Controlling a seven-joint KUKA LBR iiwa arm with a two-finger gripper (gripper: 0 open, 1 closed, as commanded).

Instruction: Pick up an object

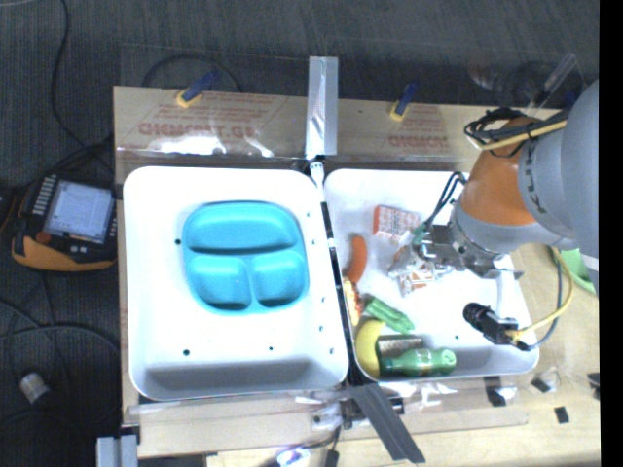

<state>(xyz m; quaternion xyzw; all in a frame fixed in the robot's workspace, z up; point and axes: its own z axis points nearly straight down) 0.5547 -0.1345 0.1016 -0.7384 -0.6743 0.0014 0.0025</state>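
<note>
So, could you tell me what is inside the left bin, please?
The left bin holds one blue divided tray, lying flat near its middle with three compartments showing. Whatever lies beneath the tray is covered.

2 white bins (146, 290); 1 blue tray (243, 256); 1 green bottle (417, 362); 1 banana (367, 341); 1 carrot (357, 259).

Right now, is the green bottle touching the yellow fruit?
Touching: the camera view shows the green bottle lying against the yellow fruit, no gap between them.
</note>
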